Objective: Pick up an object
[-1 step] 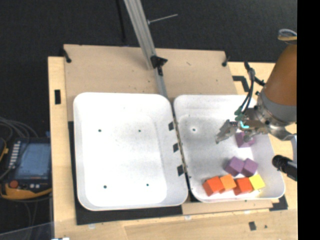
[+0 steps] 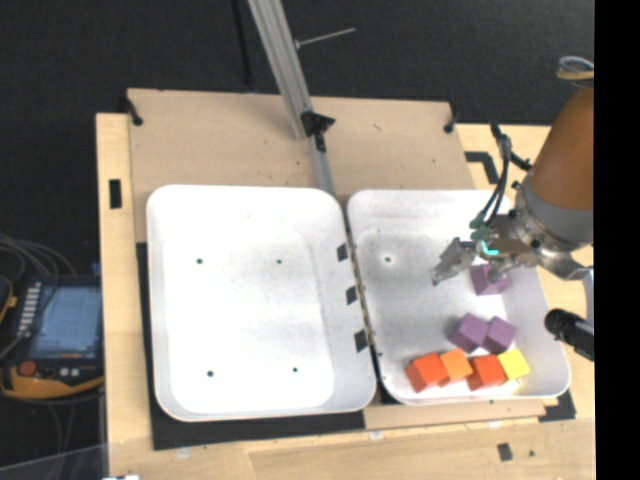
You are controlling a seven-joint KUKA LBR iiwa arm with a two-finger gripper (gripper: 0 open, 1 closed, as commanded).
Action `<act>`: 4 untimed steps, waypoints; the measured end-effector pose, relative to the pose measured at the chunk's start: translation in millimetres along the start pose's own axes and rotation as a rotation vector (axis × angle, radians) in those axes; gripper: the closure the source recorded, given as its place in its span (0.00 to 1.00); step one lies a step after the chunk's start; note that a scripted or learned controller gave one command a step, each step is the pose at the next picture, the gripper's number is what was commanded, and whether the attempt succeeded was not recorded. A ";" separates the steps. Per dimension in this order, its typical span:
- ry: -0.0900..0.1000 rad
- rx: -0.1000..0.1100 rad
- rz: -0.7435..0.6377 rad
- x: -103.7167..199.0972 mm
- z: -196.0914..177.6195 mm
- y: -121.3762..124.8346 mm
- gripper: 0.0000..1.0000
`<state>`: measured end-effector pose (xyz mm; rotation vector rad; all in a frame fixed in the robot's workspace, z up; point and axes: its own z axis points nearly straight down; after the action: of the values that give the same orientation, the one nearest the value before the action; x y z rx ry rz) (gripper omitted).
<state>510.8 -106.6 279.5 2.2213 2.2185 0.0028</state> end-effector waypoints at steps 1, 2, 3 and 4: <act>0.000 0.008 0.001 5.0 61.0 2.4 0.00; 0.000 0.008 0.001 7.4 113.1 -7.8 0.00; 0.000 0.009 0.001 15.4 166.0 -14.3 0.00; 0.000 -0.002 0.008 14.6 152.2 -11.2 1.00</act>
<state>500.0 -92.1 127.2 2.2295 2.2081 0.0057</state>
